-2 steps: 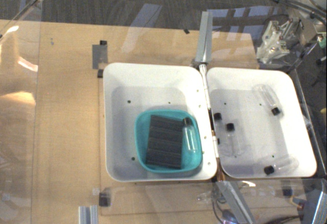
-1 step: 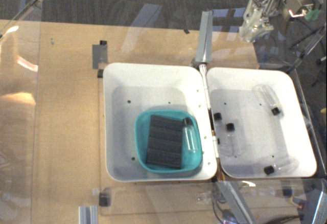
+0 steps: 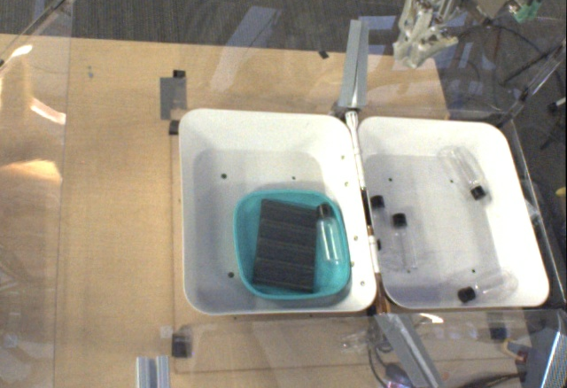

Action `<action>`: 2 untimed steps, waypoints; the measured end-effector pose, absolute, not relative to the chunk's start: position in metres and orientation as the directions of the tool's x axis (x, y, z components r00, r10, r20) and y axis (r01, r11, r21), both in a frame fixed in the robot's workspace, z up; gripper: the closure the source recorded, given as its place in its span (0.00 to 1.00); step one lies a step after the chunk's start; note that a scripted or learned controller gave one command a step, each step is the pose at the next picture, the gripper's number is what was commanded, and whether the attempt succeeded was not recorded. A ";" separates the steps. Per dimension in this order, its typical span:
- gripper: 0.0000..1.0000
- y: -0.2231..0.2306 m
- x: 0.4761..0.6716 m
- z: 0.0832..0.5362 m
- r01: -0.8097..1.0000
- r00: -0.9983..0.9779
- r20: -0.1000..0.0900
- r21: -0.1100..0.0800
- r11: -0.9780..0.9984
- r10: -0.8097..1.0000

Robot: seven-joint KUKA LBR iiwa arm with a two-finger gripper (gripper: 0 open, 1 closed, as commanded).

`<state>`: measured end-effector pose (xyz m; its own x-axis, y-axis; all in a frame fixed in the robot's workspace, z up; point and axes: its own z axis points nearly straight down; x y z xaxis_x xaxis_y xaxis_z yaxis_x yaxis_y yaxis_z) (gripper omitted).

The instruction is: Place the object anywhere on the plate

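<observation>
A teal plate (image 3: 243, 227) lies in the left bin (image 3: 208, 200). On it rest a dark ribbed block (image 3: 285, 244) and, along the plate's right side, a clear tube (image 3: 330, 240) with a black cap. My gripper (image 3: 418, 30) hangs high above the bench beyond the far edge of the right bin (image 3: 523, 227), well away from the plate. Its fingers stand apart with nothing between them.
Several clear tubes with black caps lie in the right bin, one near the far right (image 3: 465, 169), one at the middle left (image 3: 403, 243), one at the front (image 3: 487, 287). A grey metal bar (image 3: 353, 67) runs back from the seam between the bins.
</observation>
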<state>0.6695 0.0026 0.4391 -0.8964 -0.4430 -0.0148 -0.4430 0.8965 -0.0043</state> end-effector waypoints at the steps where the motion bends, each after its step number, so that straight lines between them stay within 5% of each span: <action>1: 1.00 0.064 0.669 0.439 -0.591 -0.806 -0.014 -0.005 0.806 -0.591; 2: 1.00 0.077 0.668 0.251 -0.528 -0.849 -0.010 -0.001 0.849 -0.528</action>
